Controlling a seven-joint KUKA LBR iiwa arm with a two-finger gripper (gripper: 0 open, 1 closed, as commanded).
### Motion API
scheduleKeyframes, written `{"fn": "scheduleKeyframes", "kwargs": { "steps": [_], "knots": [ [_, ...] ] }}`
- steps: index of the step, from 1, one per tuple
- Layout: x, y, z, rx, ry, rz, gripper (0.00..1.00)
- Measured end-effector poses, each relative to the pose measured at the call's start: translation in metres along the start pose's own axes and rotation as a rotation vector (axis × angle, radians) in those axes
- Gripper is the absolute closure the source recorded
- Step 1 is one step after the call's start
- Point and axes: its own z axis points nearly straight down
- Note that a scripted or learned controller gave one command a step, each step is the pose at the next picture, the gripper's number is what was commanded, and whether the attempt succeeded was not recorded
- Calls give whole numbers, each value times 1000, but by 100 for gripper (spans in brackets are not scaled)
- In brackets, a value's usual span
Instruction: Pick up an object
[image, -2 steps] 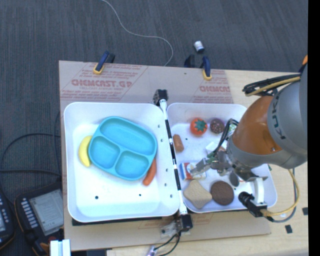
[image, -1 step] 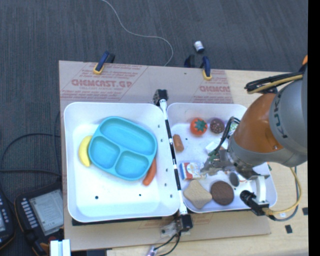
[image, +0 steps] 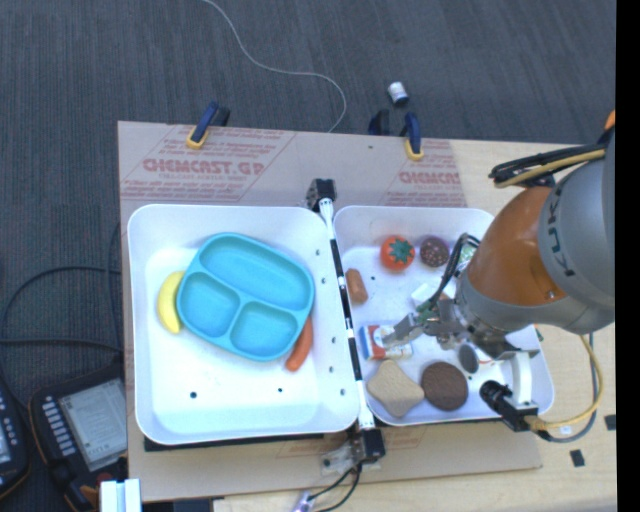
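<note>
The object nearest the gripper (image: 400, 335) is a small red-and-white packet (image: 381, 343) lying on the floor of the right bin (image: 520, 405), close to the divider between the two bins; the gripper's fingers hang directly over it, and whether they are spread or closed on it cannot be told from this slanted view, since the wrist and cabling crowd the spot; no item is plainly seen between the fingers, so no hold is credited. The right bin also carries a tan bread-like piece (image: 395, 390) and a dark brown round cookie (image: 443, 386) just below the packet, a small hot dog (image: 355, 287) against the divider, a red tomato (image: 396, 253) and a dark round piece (image: 433, 251) toward the far wall. The left bin (image: 160, 420) holds a blue compartment plate (image: 245, 296) with a yellow banana (image: 169, 301) at its left edge and an orange carrot (image: 300, 349) at its lower right. Risks, as judged: the packet looks flat and thin, so fingers closing above it may shut on nothing or merely skid it along the bin floor; its place near the divider leaves little room, and a finger may catch the wall; the bread-like piece lies close enough to be nudged or half-pinched with it; a grip on one corner may let the packet swing and drop on the lift.
</note>
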Motion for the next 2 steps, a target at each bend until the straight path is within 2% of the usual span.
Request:
{"fn": "scheduleKeyframes", "kwargs": {
  "steps": [1,2],
  "knots": [
    [5,-5,31,10,5,-4,0],
    [1,-2,19,2,-2,0,100]
  ]
}}
